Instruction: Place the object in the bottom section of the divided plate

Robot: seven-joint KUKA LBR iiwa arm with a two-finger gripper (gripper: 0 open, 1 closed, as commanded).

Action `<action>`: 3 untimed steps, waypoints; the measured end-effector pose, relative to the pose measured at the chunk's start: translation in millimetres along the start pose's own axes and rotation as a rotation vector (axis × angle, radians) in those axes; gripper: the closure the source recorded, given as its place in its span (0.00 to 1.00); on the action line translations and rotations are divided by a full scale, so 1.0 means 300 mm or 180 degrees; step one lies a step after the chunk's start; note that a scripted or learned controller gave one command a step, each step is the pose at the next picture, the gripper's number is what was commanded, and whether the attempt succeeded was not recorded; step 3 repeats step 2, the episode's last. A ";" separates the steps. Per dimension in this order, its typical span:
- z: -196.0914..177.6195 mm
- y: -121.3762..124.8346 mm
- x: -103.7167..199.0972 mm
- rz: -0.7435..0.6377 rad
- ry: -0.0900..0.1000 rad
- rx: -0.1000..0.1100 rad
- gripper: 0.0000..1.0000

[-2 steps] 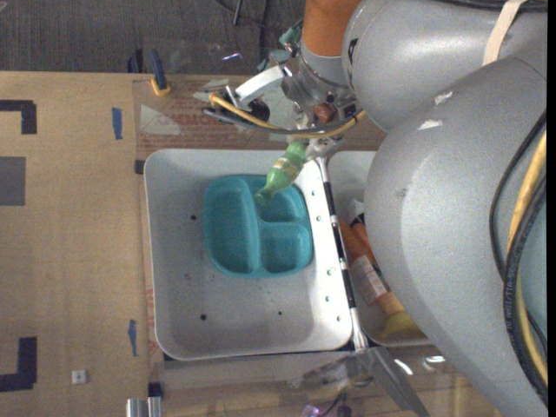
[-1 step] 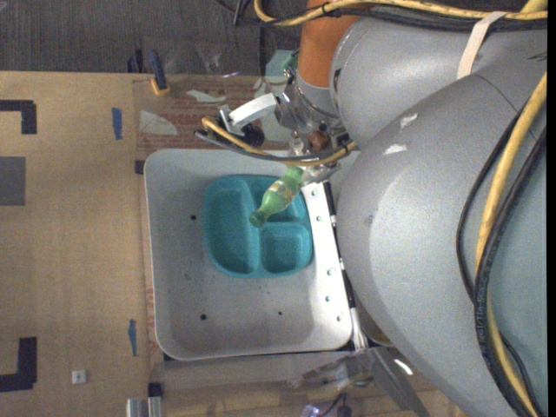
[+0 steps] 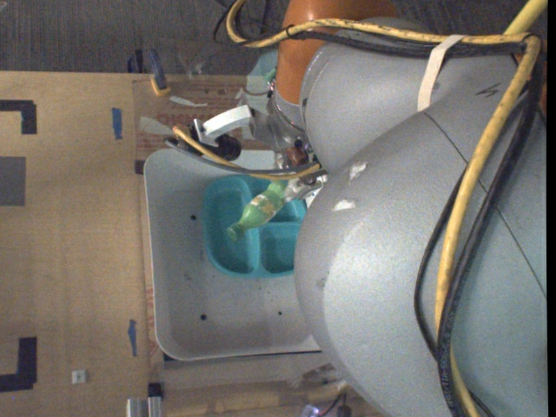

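Plywood bench point(image 3: 69, 233) bears white bin point(image 3: 174, 294) holding teal divided plate point(image 3: 228, 233).

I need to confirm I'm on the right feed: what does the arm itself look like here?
A bulky arm with smooth grey casings and an orange band near the wrist. Yellow cables and darker ones run along it, strapped by a white tie. Small white scuffs mark the casing.
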State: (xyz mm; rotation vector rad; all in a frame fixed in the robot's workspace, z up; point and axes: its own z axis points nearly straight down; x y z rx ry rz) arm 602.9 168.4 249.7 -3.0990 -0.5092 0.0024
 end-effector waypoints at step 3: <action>0.061 -0.066 -0.019 -0.0402 -0.0010 0.0000 0.00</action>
